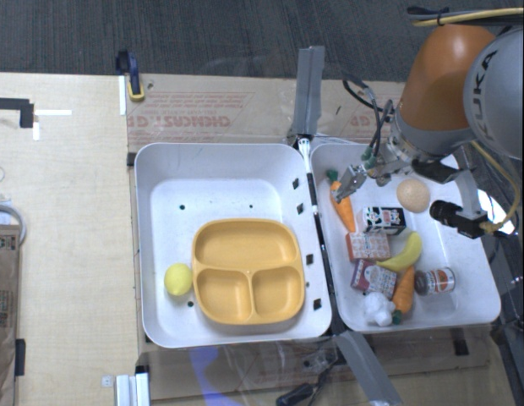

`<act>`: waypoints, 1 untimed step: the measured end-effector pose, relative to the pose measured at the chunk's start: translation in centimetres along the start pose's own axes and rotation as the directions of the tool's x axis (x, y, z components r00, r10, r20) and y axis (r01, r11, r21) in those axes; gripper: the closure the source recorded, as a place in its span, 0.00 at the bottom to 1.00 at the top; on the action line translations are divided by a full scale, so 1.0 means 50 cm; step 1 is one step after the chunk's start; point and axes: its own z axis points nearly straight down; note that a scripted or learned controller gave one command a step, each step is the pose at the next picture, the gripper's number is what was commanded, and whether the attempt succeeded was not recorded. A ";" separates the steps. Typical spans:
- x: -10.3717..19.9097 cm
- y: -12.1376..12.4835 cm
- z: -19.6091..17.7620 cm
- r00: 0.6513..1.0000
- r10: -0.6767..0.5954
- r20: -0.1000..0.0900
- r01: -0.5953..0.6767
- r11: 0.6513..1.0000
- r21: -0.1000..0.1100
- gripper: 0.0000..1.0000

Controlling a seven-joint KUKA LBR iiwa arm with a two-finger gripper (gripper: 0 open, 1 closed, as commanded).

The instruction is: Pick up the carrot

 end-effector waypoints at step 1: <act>-0.071 0.043 -0.002 0.995 -0.097 0.002 0.097 0.995 -0.003 0.00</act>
